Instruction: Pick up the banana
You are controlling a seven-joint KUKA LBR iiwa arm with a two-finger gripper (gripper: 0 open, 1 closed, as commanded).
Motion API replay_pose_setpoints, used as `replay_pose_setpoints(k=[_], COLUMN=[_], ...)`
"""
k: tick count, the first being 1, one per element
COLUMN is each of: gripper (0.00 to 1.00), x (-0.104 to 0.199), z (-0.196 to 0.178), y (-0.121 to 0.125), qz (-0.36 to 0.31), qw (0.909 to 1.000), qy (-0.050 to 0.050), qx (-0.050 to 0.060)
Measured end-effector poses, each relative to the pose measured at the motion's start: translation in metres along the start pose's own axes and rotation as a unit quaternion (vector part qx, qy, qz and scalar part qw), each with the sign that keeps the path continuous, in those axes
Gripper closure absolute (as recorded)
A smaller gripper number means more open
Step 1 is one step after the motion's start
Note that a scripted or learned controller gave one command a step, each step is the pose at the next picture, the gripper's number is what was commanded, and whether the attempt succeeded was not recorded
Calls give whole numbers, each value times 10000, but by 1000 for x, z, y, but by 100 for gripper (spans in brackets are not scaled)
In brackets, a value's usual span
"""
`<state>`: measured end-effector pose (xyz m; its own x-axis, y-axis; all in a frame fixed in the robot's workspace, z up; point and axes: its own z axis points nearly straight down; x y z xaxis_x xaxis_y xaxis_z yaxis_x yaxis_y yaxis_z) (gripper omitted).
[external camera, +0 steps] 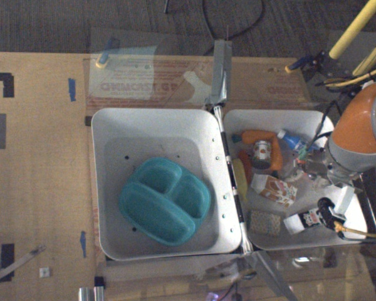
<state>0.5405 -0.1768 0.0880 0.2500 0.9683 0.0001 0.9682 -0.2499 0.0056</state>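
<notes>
1. Yellow banana lies in the right bin, hard against its left wall, long axis running along that wall. Well to the left of the claw, across the clutter.
2. Claw sits over the right side of the same bin, under the orange-banded wrist. Can't tell its state: too blurred and hidden by the arm. Nothing visibly held.
3. Between claw and banana: an orange item, a small carton, a grey sponge-like block.
4. Handling, my guess: light, soft, curved, smooth skin. Squeezes easily and may roll.
5. Grip point: mid-length, across the narrow width. The wall leaves little clearance for the far-side finger, so a slip is likely.
6. Teal divided plate in the left bin, far left of claw, irrelevant.
</notes>
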Motion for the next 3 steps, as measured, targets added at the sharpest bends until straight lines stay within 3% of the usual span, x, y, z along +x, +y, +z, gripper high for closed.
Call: replay_pose_setpoints(k=[1,2,3], gripper=[0,0,0], x=[-24,-29,30], z=[-172,-106,-39], y=[35,-55,-40], qz=[1282,2304,2730], qw=[9917,9731,9620], qy=[-12,-8,4], qx=[28,51,-80])
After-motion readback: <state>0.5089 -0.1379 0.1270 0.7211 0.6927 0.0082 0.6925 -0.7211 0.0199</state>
